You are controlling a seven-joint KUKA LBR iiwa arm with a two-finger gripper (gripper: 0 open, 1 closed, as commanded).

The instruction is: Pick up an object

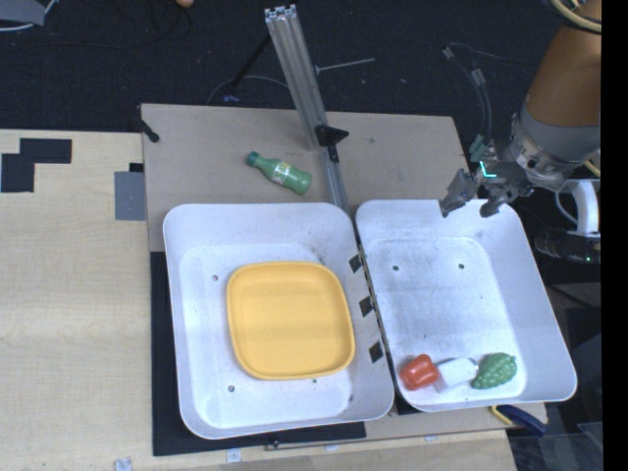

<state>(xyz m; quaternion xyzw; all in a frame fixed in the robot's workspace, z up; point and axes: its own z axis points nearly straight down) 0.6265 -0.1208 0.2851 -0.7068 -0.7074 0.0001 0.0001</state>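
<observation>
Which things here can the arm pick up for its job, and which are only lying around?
For the job:
- red pepper, white piece and green grapes, together in the right bin
- gripper, open, above that bin's far edge

Lying about:
- yellow plate in the left bin
- green bottle on the board behind the bins

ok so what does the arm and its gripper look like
The arm has an orange section above a grey wrist. The gripper is dark grey with two fingers and a small teal light on its body. Thin dark cables run beside it.
</observation>
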